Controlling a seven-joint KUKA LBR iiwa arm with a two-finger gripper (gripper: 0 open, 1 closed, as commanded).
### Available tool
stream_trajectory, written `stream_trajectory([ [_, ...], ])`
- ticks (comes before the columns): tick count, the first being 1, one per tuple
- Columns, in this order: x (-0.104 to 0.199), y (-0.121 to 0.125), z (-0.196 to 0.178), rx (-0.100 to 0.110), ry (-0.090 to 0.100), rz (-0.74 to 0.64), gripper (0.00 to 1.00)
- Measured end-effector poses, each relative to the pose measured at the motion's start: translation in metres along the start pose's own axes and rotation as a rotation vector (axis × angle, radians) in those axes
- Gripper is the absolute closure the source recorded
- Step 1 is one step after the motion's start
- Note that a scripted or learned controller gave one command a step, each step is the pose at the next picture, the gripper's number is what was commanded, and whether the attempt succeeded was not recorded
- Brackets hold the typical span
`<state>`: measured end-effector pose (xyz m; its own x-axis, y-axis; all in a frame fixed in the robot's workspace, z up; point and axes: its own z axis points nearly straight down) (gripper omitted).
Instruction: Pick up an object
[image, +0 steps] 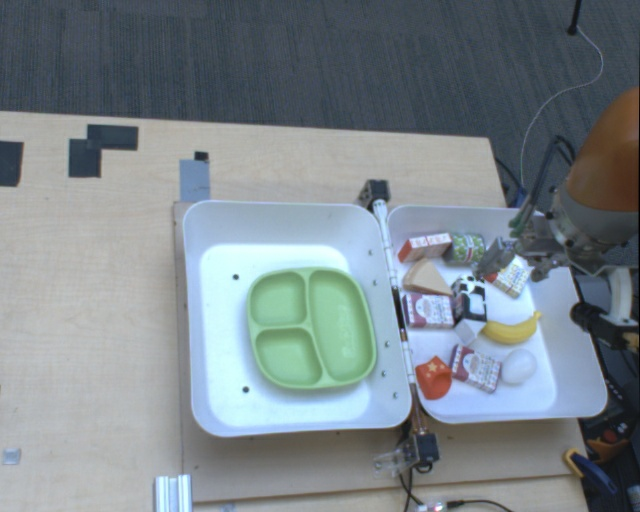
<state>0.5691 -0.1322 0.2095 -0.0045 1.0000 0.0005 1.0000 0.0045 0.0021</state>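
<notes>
From my remote desk: gripper (497, 262), fingers' state unclear, over the right bin (575, 400) beside a small carton (512, 277); banana (511, 329) nearer, green tray (311, 328) left

Single fixed cam, high above bench, looking down at a slant w/ far edge at frame top. Gripper (497, 262) sits right of centre; both bins (290, 225) lie left of and below it (wide shot, whole bench visible, not close).
</notes>
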Motion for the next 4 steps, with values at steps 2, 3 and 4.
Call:
stream_trajectory([
  [2, -0.018, -0.074, 0.105, -0.007, -0.001, 0.001, 1.0],
  [3, -0.018, -0.074, 0.106, -0.006, -0.001, 0.001, 0.0],
  [4, 0.049, -0.08, 0.123, -0.008, -0.001, 0.001, 0.0],
])
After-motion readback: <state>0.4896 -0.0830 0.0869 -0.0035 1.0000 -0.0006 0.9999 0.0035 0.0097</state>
